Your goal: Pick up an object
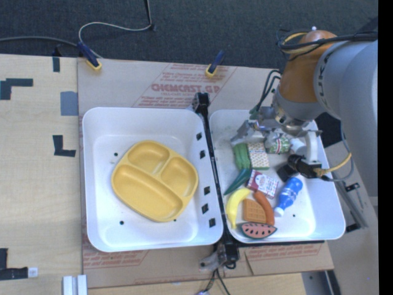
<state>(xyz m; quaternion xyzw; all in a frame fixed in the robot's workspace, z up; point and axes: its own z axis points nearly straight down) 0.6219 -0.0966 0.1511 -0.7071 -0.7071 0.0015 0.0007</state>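
The end effector point(265, 128) hangs low over the far part of the right bin point(325, 217), its grey fingers just above a small can with a green and red label point(277, 144). Whether those fingers are spread or closed cannot be told, and nothing is seen held between them. Just nearer than the can lie a green ribbed vegetable point(242, 156) and a pale green checked packet point(258, 159). Nearer still from the can are a red and white packet point(264, 183), a blue bottle point(288, 194), a banana point(236, 201), a waffle point(252, 211), an orange sausage point(265, 206) and a watermelon slice point(256, 230). Well left of the can, a yellow divided plate point(155, 180) rests in the left bin point(98, 226).
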